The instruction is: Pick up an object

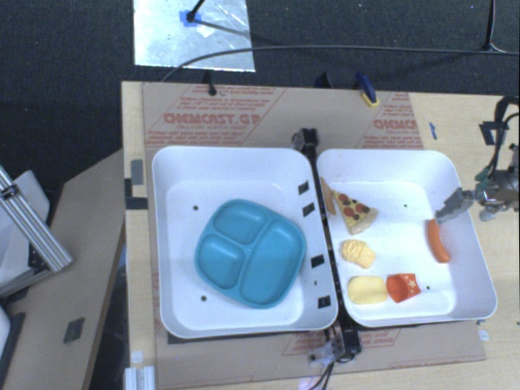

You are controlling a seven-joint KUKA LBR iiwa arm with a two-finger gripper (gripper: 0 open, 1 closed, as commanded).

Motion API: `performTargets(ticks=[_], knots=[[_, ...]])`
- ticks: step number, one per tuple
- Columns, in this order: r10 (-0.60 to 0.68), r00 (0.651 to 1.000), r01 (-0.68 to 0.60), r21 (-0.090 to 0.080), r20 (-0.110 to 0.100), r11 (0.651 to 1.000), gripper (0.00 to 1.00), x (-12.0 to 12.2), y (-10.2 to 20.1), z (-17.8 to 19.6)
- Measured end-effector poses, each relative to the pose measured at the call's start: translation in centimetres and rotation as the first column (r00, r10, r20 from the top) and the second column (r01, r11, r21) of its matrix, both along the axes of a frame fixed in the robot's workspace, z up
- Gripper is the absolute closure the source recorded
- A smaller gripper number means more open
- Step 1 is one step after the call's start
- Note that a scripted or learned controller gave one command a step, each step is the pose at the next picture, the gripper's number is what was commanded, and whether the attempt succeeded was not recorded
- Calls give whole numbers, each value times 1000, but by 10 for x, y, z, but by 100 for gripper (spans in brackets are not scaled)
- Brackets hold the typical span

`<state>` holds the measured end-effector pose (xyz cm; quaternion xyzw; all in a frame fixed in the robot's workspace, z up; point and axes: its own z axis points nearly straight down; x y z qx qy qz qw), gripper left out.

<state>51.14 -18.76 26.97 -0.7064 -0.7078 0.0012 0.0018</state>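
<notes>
"Well, what is lying closest to us?"

"A yellow block (pixel 367 289) and a red fries box (pixel 403 286) are sitting side by side at the near end of the right bin (pixel 475 299). Just behind them, a bumpy yellow toy (pixel 358 253) is resting. A blue plate (pixel 250 253) with three parts is lying in the left bin (pixel 175 299)."

"And what is the tool doing?"

"The tool (pixel 451 205) is hanging over the right side of the right bin. An orange sausage (pixel 438 240) is lying just beside its tip, a bit nearer to us. I cannot tell if the tool is squeezing or letting go. Nothing is showing in its grip."

"What is lying farther back?"

"A pizza slice (pixel 355 211) is lying by the wall between the two bins. Behind the bins, a brown sheet (pixel 211 116) with red letters is covering the surface (pixel 463 112). A blue and yellow clip (pixel 367 88) is sitting at its far edge. Farthest away, a shiny square (pixel 193 23) is lying on the dark floor."
</notes>
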Motion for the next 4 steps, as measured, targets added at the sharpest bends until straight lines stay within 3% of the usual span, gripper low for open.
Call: performTargets(ticks=[1, 4], knots=[[2, 1000, -2, -2, 6, 1000, 0, 1, 0, 3], [-1, 1000, 1, 1, 1, 1000, 0, -7, 21, -151]])
